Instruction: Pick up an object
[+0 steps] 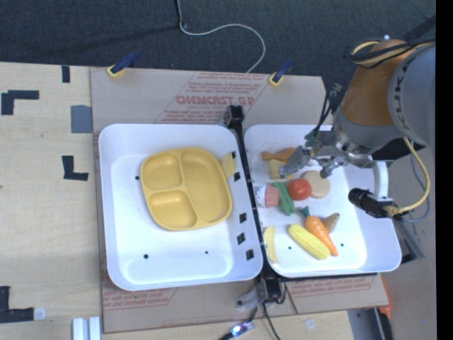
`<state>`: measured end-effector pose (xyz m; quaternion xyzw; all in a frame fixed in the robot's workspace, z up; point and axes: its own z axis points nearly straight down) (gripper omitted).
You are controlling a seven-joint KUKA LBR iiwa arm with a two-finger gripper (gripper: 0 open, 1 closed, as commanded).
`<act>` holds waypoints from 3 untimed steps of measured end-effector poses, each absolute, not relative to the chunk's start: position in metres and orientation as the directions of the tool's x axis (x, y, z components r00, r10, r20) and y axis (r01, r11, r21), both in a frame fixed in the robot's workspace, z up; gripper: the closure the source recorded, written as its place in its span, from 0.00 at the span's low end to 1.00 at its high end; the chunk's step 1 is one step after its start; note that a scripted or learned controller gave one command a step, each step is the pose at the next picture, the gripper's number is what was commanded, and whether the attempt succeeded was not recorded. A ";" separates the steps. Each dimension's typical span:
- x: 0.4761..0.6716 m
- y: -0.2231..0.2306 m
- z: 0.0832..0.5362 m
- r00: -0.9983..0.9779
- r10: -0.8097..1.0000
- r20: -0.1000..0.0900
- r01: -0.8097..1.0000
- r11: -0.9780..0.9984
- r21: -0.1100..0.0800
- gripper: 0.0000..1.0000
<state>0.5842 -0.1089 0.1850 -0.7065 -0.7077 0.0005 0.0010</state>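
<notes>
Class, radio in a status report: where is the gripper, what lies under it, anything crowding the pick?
Gripper low over right bin, nothing seen held. Tomato just below it. Carrot and corn nearer front. Toy food packed close; yellow tray in left bin.

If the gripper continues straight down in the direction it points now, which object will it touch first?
Probably the red tomato, which lies just below the gripper in the right bin. The depth is unclear, so the pale round piece beside it could come first.
</notes>
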 end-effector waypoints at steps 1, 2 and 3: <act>0.549 -0.092 0.081 -0.002 1.000 0.001 1.000 0.002 -0.007 0.00; 0.508 -0.028 0.190 -0.006 1.000 0.002 1.000 0.006 0.005 0.00; 0.484 0.001 0.306 -0.007 1.000 0.002 1.000 0.007 0.010 0.00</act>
